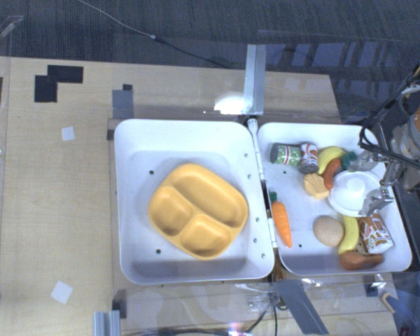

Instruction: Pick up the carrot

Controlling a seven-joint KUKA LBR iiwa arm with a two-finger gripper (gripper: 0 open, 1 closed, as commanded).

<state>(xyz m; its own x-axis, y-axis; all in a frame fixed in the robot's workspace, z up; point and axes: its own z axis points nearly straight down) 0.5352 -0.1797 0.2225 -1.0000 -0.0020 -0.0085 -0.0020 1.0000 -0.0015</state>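
The orange carrot (281,224) with a green top lies lengthwise in the right bin (294,261), close against its left wall. My gripper (373,182) hangs at the right side of that bin, over the right rim of a white bowl (350,191). Its two fingers (376,201) stand apart, so it is open with nothing held. The carrot is well to the gripper's left, with a tan egg-shaped item (327,231) lying between them.
The right bin also holds a can (294,154), two bananas (348,235), a yellow block (315,185), a snack packet (375,235) and a brown sausage-like piece (357,260). A yellow divided plate (198,208) sits in the left bin (133,257).
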